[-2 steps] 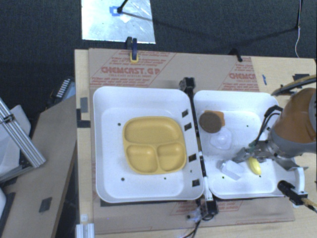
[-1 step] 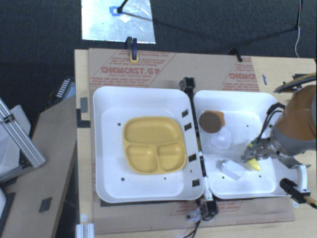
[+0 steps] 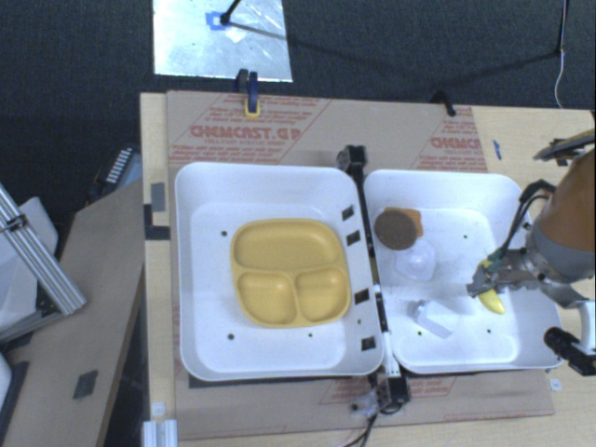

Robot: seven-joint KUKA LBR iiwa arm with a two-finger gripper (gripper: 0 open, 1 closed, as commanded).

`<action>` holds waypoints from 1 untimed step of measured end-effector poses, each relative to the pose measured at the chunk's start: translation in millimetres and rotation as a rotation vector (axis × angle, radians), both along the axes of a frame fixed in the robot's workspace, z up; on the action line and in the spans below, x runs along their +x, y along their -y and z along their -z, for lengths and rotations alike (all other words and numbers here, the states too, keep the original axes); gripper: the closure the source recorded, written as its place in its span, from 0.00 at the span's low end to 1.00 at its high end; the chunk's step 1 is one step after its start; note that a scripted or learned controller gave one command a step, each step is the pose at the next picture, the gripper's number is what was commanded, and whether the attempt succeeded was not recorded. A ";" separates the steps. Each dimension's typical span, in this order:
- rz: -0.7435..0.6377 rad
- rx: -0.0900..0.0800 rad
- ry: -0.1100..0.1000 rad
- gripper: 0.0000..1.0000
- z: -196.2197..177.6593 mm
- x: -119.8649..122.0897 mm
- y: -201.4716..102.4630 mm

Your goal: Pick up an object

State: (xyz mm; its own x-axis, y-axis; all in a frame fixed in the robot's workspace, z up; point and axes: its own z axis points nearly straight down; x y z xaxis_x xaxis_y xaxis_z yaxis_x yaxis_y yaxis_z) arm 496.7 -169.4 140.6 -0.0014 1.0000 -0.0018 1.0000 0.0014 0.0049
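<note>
My gripper [image 3: 487, 283] is low over the right side of the right bin [image 3: 447, 357], reaching in from the right. A small yellow banana-like object [image 3: 494, 304] lies right under its tip, partly covered by it; I cannot tell whether they touch. Further left in the same bin are a brown round object [image 3: 398, 228] with an orange edge, a clear plastic cup [image 3: 415, 262] just below it, and a small white block [image 3: 433, 318] near the front.
The left bin [image 3: 200, 250] holds a yellow divided plate [image 3: 284, 272]. A black-clipped divider [image 3: 365, 250] separates the two bins. Both bins rest on a cardboard sheet [image 3: 307, 124]. The grey arm body [image 3: 563, 240] stands over the right bin's right rim.
</note>
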 end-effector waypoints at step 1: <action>-0.003 0.000 0.002 1.00 -46.4 1.2 -7.3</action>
